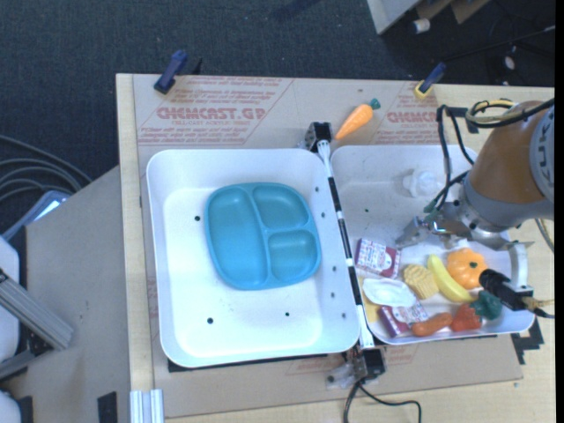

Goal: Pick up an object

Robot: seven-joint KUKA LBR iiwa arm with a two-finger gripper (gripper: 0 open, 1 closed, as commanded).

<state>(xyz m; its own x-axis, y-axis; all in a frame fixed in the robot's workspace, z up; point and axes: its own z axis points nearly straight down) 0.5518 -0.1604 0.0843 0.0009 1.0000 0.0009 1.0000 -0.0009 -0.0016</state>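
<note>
The right bin point(379, 170) holds several toy foods along its near side: a red and white packet point(374, 256), a corn cob point(420, 280), a yellow banana point(448, 278), an orange fruit point(464, 267), a white pouch point(388, 292), a red sausage point(430, 326) and a red and green piece point(476, 314). My gripper point(426, 228) hangs low over this bin, just above and behind the corn and banana, right of the packet. Nothing shows in its grip. The grey and orange arm point(509, 170) covers the bin's right side.
The left bin point(176, 263) holds a blue divided plate point(263, 233). A toy carrot point(354, 120) lies on the board behind the bins. A small clear object point(419, 181) rests at the back of the right bin. Clamps sit between the two bins.
</note>
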